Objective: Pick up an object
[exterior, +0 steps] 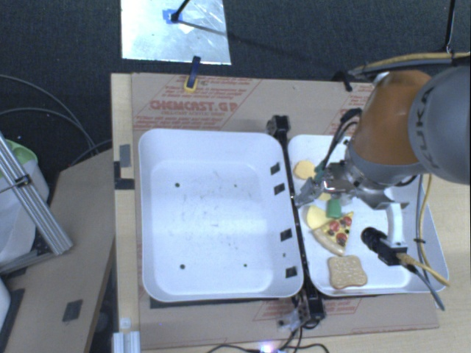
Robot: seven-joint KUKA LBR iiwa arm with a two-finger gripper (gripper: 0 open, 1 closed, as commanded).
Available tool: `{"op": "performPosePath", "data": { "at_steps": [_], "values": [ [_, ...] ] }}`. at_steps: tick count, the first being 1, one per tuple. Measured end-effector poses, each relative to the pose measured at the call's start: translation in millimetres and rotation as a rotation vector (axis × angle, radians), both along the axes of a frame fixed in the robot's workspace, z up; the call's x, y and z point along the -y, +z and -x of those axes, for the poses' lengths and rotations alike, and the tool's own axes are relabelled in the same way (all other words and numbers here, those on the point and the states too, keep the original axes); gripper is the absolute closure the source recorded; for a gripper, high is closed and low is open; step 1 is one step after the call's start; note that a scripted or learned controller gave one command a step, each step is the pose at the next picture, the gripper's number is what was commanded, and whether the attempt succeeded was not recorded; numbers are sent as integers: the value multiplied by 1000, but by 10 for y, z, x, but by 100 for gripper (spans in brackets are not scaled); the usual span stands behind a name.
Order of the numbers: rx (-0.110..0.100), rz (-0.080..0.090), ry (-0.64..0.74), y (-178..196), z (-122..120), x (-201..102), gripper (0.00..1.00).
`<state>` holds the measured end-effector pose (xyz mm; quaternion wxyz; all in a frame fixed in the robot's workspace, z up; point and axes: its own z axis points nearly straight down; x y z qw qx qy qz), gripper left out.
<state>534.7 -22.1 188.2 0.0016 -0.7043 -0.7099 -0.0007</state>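
arm reaches in from the right and sits over the right bin, orange band above the wrist. gripper is low over the left half of that bin, close to the wall where the two bins meet. can't tell whether it is released or clenched: the wrist body hides most of it from this angle, and nothing is visibly grasped. all pick candidates are in the right bin, on its left side. a round yellow piece lies near the bin's far-left corner, just beside the gripper on the upper side. a small green piece lies right under the wrist on the near side, very close to the gripper; contact not resolvable. a pale yellow chunk lies just left of the green piece. a pizza slice with red topping lies just below both, apparently touching the yellow chunk, point toward the near edge. a tan cracker lies near the bin's front wall, apart from the slice. the left bin has scuff marks and a few dark dots on its floor. both bins rest on a brown board with red print, and a shiny sheet lies on the dark floor beyond it.
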Motion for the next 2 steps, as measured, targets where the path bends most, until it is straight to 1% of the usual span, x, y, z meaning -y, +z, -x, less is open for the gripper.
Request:
{"op": "performPosePath", "data": {
  "at_steps": [1,2],
  "values": [
    [0,3,-12,-39,372,567,0],
    [6,5,-4,-721,-348,814,0]
  ]
}}
